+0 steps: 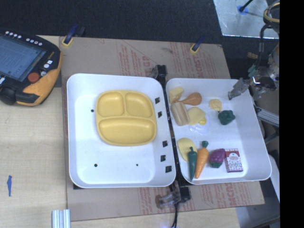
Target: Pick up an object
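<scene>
The right bin (251, 127) holds several toy foods. Along its far side lie a brown drumstick (191, 99), a hot dog bun (179, 113), a small yellow piece (215, 104) and a dark green broccoli (226, 117). Near its front are a carrot (201, 161), a green vegetable (192, 161), a purple bunch of grapes (216, 157) and a small red box (233, 160). My gripper (240, 88) hangs over the bin's far right corner, up and to the right of the broccoli. It is partly cut off at the view's right edge, and nothing shows in its grasp.
The left bin (85, 165) carries a yellow divided plate (126, 117). A teach pendant (26, 68) lies on the bench at the far left. Two yellow clamps (68, 38) (195, 47) hold the cardboard sheet at the back.
</scene>
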Controlling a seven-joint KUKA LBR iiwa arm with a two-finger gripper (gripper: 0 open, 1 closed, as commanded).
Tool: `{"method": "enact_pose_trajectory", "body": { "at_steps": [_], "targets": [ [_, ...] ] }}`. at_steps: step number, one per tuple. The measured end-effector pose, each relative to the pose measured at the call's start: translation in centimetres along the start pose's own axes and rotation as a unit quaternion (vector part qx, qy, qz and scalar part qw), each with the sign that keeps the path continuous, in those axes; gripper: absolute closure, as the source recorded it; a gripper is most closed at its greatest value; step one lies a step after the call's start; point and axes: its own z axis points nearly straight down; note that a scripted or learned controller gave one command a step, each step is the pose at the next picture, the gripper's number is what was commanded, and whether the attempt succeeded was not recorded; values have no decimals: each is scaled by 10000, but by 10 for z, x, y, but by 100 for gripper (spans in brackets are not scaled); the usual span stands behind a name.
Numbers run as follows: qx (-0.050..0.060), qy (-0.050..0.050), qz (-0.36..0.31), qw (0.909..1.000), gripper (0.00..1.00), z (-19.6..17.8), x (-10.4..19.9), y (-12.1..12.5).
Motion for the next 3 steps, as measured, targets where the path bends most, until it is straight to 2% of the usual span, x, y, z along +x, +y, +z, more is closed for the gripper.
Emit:
{"method": "enact_pose_trajectory", "body": {
  "at_steps": [1, 2, 3],
  "targets": [
    [-6, -5, -3, 10000, 0, 75, -3, 2],
    [5, -2, -21, 10000, 0, 132, 0, 14],
    [6, -1, -29, 10000, 100, 120, -1, 14]
  ]
}}
